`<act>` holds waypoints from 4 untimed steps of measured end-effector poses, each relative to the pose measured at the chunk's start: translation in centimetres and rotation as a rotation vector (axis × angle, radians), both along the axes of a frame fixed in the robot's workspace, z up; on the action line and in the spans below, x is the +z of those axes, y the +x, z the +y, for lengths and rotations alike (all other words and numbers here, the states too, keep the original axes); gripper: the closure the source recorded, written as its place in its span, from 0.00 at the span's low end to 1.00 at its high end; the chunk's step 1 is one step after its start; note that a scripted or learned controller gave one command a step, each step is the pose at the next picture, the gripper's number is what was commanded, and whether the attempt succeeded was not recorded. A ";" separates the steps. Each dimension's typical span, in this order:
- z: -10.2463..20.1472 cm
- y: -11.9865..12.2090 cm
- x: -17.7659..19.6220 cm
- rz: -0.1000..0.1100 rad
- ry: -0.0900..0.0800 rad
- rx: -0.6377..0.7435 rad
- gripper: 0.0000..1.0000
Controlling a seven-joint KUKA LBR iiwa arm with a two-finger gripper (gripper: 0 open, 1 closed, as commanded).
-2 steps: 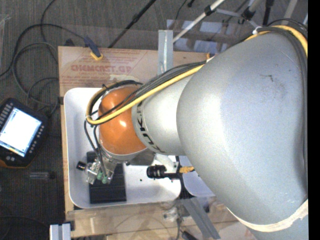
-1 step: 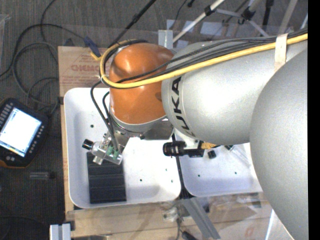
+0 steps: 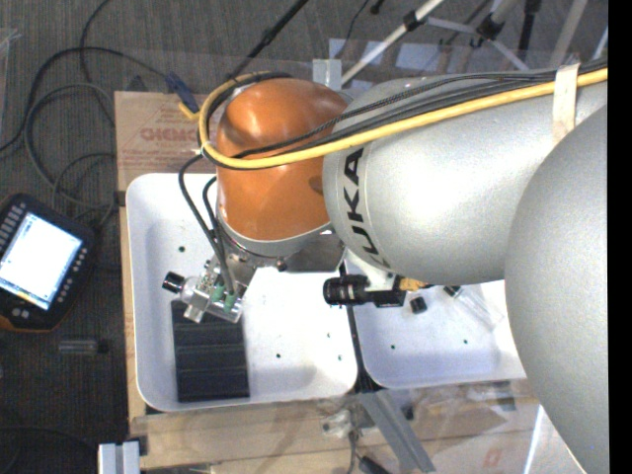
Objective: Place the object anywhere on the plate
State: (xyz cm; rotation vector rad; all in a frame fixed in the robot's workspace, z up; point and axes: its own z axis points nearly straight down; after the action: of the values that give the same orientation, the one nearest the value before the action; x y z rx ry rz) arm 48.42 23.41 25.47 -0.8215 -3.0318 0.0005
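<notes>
The gripper (image 3: 205, 296) hangs low in the left bin (image 3: 143, 265), lower left of frame, just above a dark ribbed block (image 3: 210, 361); whether its fingers are spread is unclear.

The grey arm (image 3: 434, 196) bears black letters "UKA"; the cardboard's (image 3: 158, 131) red print is unreadable.

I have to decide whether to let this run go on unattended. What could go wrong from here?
1. The hand is low in the left bin, at the top edge of the dark ribbed block; a further descent could jam against it.
2. I can't make out a plate or any object held, so the placement may fail.
3. The yellow cable and black cables drape along the arm and might snag.
</notes>
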 end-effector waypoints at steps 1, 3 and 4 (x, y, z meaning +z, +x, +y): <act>0.1 0.0 0.8 0.001 0.000 0.000 1.00; -0.1 -0.1 -7.9 0.002 -0.001 0.011 0.00; -3.0 3.4 -1.8 -0.001 0.000 0.033 0.00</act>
State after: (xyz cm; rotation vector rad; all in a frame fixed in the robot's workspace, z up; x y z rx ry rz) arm 51.78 20.45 23.72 -0.7715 -3.0462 -0.0001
